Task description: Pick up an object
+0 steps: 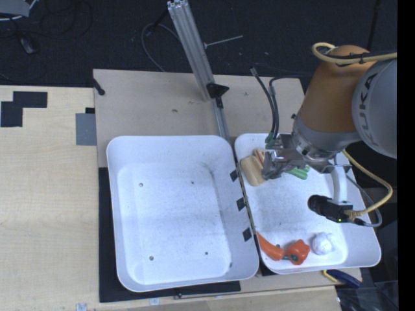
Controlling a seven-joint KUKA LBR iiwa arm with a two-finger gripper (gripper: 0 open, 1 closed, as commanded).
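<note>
Nearest to me, along the front lip of the right bin (pixel 363 254), sit three small things in a row: an orange carrot-shaped piece (pixel 268 247) lying slantwise, a red-orange lump (pixel 298 251) touching its end, and a white crumpled ball (pixel 321 243) just beside that. They look like smooth toy plastic, the ball rougher and matte. I would guess they have slid there because the bin floor dips toward that edge. The left bin (pixel 170 206) beside it is a shallow white tray with rounded corners and a faintly speckled floor, clipped to its neighbour by small black tabs.

Further in, at the back-left of the right bin, the tool (pixel 277 164) hangs low over a tan, rounded object (pixel 251 170) resting against the bin wall, with something green (pixel 298 172) just behind it. The tan piece touches or nearly touches the tool's metal tip, but from where I stand I cannot tell how the tool is set, nor whether it has anything. It seems the likeliest target, being right under the wrist.

Behind that rises the arm (pixel 337 102), its orange band glossy, cables looping off it. Beyond, a ribbed aluminium bar (pixel 194 50) leans across the pale wooden table (pixel 155 102).
</note>
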